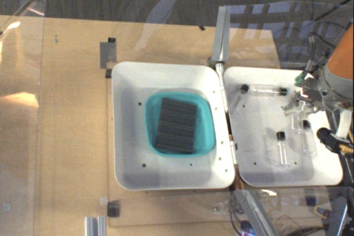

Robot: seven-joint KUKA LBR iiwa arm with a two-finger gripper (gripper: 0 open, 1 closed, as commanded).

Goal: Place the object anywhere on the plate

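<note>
A tan wooden bench (66, 119) on grey carpet bears two white bins. The left bin (127, 163) holds a teal plate (206, 130) with a dark ribbed block (177, 124) on it, well left of the gripper (301, 102). The right bin (260, 168) holds clear tubes; one tube (282, 149), long axis near-vertical, lies just below-left of the gripper. I cannot tell the gripper's state.
</note>
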